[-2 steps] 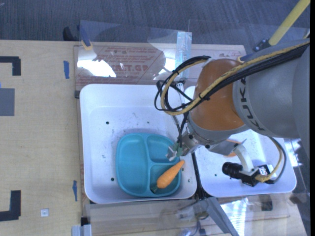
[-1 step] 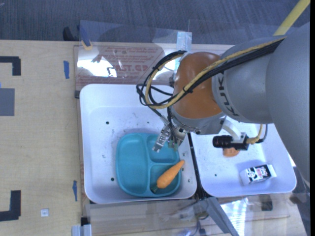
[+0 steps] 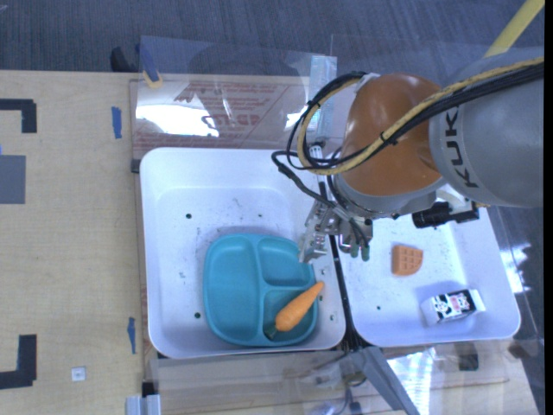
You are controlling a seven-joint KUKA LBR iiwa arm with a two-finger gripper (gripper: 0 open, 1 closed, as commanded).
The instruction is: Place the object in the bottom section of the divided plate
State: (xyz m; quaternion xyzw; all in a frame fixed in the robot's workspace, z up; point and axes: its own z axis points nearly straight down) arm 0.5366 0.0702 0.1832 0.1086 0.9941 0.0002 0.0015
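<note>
An orange waffle-like toy (image 3: 408, 260) and a small black-and-white carton (image 3: 451, 305) are lying in the right white bin (image 3: 497, 258). The orange plastic carrot (image 3: 298, 306) is resting in the teal divided plate's (image 3: 233, 292) lower-right section, inside the left white bin (image 3: 164, 232). The metal two-finger gripper (image 3: 333, 240) is hanging released above the plate's edge, gripping nothing.

Orange carrot (image 3: 298, 307) aslant in teal divided plate's (image 3: 233, 296) lower-right section

Even, bright overhead light. Strong glare on clear plastic sheet (image 3: 226, 111) beyond left bin (image 3: 164, 180). Soft shadow under arm (image 3: 484, 145) beside that bin. Focus slightly soft overall, grain mild.
</note>
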